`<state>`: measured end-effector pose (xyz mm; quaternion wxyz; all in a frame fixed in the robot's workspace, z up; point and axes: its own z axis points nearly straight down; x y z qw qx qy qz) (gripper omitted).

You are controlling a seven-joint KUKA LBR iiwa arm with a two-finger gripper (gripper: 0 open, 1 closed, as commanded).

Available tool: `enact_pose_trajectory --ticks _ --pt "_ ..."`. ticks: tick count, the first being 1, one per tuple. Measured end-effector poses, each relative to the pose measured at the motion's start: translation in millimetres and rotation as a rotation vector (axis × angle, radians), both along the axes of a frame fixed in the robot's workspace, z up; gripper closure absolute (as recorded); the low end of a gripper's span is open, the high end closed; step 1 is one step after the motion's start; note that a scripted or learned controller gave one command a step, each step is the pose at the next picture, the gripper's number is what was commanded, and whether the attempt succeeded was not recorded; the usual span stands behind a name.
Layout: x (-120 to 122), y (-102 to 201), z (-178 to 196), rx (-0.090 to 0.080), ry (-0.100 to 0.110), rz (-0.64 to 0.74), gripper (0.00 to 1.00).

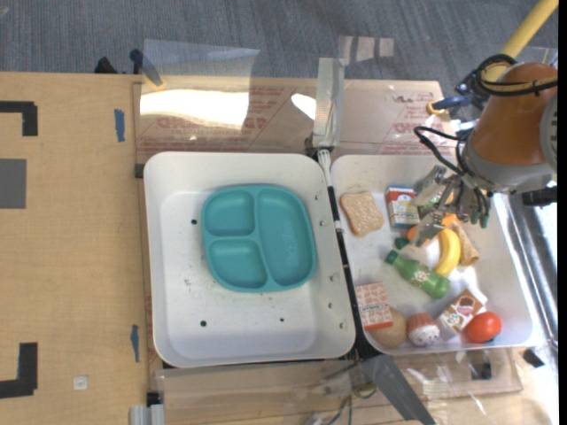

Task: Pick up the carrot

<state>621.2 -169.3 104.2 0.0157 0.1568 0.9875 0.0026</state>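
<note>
We see the arm point(514, 122) reaching in from the right, its gripper point(440, 209) lowered over the right bin point(518, 321). Whether the fingers are spread or pressed together we cannot tell. The carrot point(423, 232) shows as an orange sliver beneath the gripper, just beside the banana point(449, 251), mostly hidden, so its shape is hard to make out

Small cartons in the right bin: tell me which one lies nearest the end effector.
The carton at the bin's top, beside the bread slice. It sits just left of the end effector; the others lie along the bottom edge.
</note>
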Motion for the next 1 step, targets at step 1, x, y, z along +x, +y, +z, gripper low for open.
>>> enact_pose_trajectory --ticks 1 --pt "3.0 -4.3 14.9 -0.009 -0.013 -0.002 1.0"
